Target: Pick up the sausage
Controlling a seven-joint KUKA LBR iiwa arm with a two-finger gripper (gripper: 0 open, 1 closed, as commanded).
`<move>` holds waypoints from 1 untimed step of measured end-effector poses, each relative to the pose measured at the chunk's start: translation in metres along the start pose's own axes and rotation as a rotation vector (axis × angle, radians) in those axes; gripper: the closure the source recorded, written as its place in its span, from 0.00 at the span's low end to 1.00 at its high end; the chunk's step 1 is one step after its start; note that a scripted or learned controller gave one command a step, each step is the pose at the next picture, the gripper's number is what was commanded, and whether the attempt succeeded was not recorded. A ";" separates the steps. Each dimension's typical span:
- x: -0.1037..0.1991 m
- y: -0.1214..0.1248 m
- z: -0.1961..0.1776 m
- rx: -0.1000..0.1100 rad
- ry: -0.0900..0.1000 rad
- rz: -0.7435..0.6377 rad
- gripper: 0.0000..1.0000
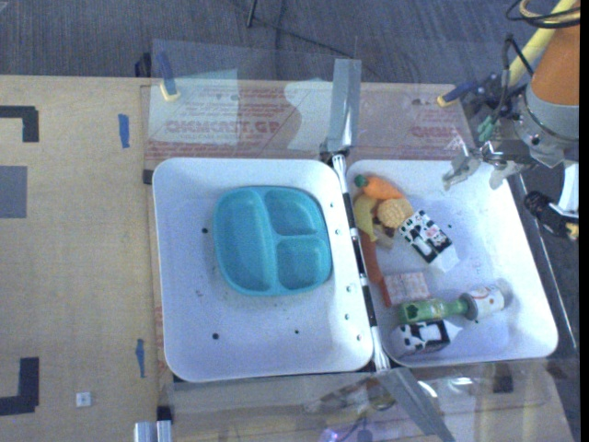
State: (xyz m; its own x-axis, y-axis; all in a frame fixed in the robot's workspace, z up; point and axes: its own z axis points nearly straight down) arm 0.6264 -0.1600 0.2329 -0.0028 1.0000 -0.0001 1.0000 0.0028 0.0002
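From the overhead camera I had the gripper hovering over the back edge of the right bin, its two fingers spread, nothing between them. The sausage lay as a thin reddish-brown strip against that bin's left wall, running front to back, just beside the banana and a round cracker. A carrot sat behind them, a cow-print carton to the right, a green bottle across the front. The left bin held only a blue divided plate. I reckoned the clean way in was to cross the bin, turn the fingers across the sausage's width, and drop on its freer front half; the wall left little room for the outer finger
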 end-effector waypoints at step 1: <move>-0.007 -0.066 0.130 0.000 0.000 0.016 0.00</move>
State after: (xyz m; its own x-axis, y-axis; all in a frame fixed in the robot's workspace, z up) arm 0.5601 -0.1670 0.1029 0.0137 0.9999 0.0001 0.9999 -0.0137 0.0004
